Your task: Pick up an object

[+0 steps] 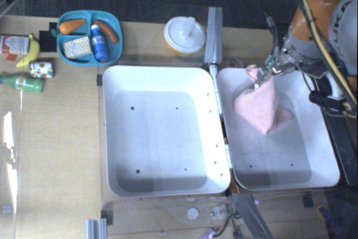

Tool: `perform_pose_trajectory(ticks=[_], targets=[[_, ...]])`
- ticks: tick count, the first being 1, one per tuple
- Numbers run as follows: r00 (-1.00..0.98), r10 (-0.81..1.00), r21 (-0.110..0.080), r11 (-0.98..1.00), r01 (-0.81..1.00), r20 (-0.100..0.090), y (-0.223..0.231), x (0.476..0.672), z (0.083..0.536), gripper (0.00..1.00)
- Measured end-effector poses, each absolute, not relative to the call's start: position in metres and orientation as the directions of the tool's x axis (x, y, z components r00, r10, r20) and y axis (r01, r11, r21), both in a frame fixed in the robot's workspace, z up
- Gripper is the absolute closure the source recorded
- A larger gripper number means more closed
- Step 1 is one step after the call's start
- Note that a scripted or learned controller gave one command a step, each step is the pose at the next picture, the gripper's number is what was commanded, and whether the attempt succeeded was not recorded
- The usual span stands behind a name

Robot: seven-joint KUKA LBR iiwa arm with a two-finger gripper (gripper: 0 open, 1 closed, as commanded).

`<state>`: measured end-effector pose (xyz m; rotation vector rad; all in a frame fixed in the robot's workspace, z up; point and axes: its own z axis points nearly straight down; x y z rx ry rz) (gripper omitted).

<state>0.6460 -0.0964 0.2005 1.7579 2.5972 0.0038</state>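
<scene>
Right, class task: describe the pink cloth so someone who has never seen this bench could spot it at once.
Find the two white bins side by side and take the right bin, where the arm reaches in. The pink cloth hangs there in a soft peak, its top corner pinched in the pincer. It is the one pink, floppy thing; the colourful toys sit far left in the blue tray.

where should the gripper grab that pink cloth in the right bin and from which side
Grip the pink cloth at its narrow top corner, coming straight down from above. It tapers to a bunched peak there, offering a fold to pinch, while its lower part spreads wide. The gripper is at that corner, and the cloth looks pinched between its fingers and hanging from them in the right bin.
</scene>
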Motion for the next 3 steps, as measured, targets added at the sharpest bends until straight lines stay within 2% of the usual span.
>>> perform_pose_trajectory(ticks=[1, 2, 3], targets=[[-0.526, 0.851, 0.005, 0.526, 0.851, -0.004, -0.069, 0.67, 0.189, 1.0], [-0.576, 0.817, 0.004, 0.576, 0.817, -0.004, -0.093, 0.67, 0.172, 1.0], [-0.547, 0.837, 0.005, 0.547, 0.837, -0.003, -0.069, 0.608, 0.23, 1.0]])
